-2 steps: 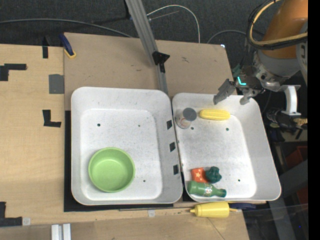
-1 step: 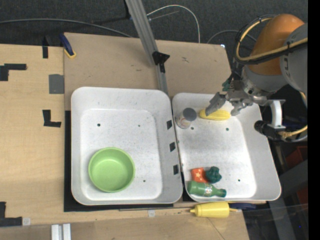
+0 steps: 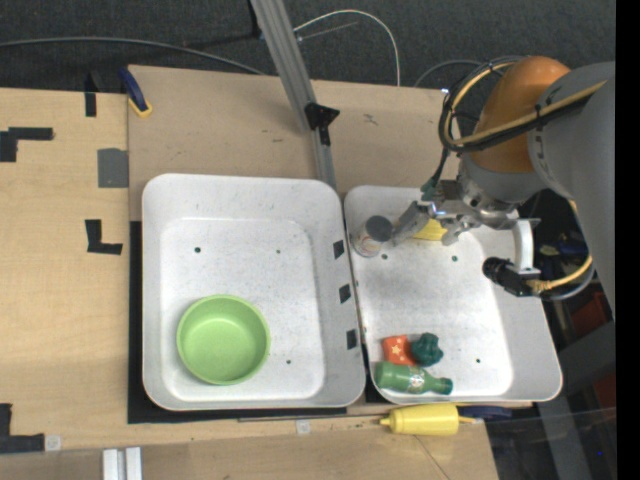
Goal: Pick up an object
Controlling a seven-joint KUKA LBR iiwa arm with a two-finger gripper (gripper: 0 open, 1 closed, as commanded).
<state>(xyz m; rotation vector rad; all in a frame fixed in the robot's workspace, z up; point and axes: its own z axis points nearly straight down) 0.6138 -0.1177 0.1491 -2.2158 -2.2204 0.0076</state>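
Note:
My gripper (image 3: 378,236) hangs low over the far left corner of the right bin (image 3: 470,298), its grey fingers reaching left from the wrist. A small yellow object (image 3: 430,231) lies just under the wrist, partly hidden. At the near edge of the same bin lie a red and orange toy (image 3: 397,349), a dark green toy (image 3: 428,348) and a green bottle (image 3: 412,379). In the left bin (image 3: 240,218) a green bowl (image 3: 223,339) sits at the near left.
A yellow bottle-shaped object (image 3: 424,420) lies on the bench just outside the right bin's near rim. A grey pole (image 3: 290,63) slants down to the gap between the bins. Cables loop behind the arm.

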